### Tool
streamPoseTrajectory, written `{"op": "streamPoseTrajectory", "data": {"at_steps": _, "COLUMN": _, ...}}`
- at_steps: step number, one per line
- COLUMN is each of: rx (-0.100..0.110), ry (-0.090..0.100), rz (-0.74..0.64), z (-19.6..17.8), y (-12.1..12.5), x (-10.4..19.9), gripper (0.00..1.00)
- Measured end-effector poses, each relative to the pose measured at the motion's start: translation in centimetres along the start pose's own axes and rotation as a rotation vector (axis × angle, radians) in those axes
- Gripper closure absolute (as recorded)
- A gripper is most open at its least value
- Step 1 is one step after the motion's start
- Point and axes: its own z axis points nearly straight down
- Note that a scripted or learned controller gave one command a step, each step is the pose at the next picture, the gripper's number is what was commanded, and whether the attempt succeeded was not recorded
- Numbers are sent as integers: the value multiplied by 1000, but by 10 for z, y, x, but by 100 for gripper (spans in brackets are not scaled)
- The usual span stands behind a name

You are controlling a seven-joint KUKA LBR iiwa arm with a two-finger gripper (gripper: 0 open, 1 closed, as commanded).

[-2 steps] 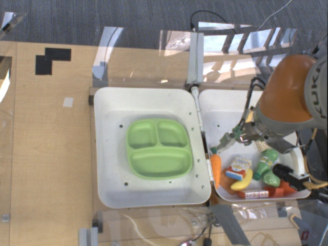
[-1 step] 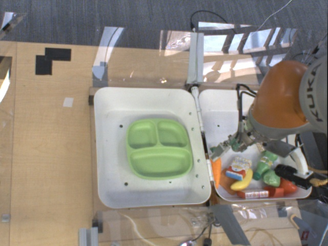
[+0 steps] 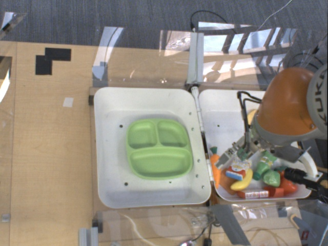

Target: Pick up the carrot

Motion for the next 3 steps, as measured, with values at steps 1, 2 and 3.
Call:
{"op": "streamPoseTrajectory", "data": {"at_steps": 1, "rx": -5, "ry": -9, "rz": -114, "z": 89, "y": -33, "x": -49, "gripper": 0}}
{"op": "streamPoseTrajectory", "data": {"at_steps": 2, "rx": -4, "ry": -7, "rz": 269, "z": 94, "y": -4, "x": -60, "gripper": 0}}
{"op": "streamPoseTrajectory", "data": {"at_steps": 3, "rx": -1, "ry": 0, "rz": 246, "z": -1, "y": 63, "x": -21, "gripper": 0}}
